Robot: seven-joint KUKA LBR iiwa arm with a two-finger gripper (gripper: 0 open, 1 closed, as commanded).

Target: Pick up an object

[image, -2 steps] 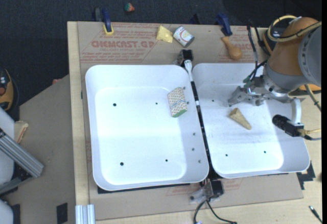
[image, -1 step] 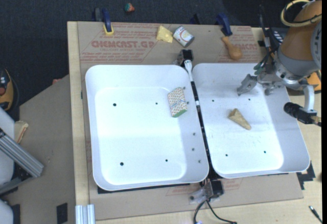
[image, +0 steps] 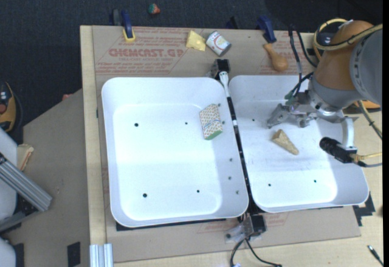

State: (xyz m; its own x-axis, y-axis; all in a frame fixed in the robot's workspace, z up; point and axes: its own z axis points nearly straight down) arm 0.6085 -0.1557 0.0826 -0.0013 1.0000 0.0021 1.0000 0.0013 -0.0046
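Tan wedge [image: 285, 141] lies in the right bin [image: 304, 193], just below the tool [image: 285, 115] and apart from it. Tool hangs over that bin, fingers spread, nothing between them. Patterned packet [image: 211, 121] sits in the left bin [image: 164, 199], well apart from the tool.

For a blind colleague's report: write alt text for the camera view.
A grey and orange robot arm reaches from the right, its gripper low over the right white bin, just above a tan wedge-shaped object. The left white bin holds a small patterned box near its right wall.

One fixed camera overlooks both bins [image: 115, 138] aslant.
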